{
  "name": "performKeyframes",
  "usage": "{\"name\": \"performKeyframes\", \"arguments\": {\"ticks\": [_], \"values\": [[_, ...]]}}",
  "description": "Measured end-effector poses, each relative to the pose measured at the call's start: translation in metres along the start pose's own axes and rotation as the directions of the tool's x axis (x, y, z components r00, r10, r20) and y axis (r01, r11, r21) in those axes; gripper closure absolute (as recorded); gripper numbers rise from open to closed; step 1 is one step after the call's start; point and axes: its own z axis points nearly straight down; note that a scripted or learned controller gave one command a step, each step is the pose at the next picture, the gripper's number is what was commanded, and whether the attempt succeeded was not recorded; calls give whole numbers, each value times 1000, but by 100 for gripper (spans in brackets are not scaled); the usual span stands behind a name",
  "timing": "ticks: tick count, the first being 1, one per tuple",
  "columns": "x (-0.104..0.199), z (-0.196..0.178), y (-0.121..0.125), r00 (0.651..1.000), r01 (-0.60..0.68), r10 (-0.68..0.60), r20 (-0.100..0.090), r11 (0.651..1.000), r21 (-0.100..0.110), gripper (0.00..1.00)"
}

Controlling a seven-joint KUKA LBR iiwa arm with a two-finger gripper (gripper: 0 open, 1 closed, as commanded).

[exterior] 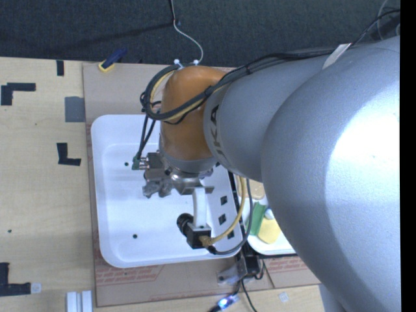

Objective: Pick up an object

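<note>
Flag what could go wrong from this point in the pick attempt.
1. The gripper sits low over the left bin where the floor looks bare, so a grasp here may close on nothing.
2. The green and yellow objects lie in the right bin, mostly hidden under the arm, so the camera can hardly check them.
3. Loose cables at the wrist could snag.

It looked like a robotics lab: a big grey arm (312, 142) with loose cables filled the right of the frame above a white bin (117, 194) on a wooden bench (39, 194) marked with black tape, with dark cloth (84, 15) along the top.
</note>
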Motion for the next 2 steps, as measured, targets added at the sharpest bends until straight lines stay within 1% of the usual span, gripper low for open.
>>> {"name": "performKeyframes", "arguments": {"ticks": [1,2], "values": [[15,-20,-17,1000,3,-3,-3,1000,-8,100],[39,-66,-28,1000,5,-5,-5,1000,-12,100]]}}
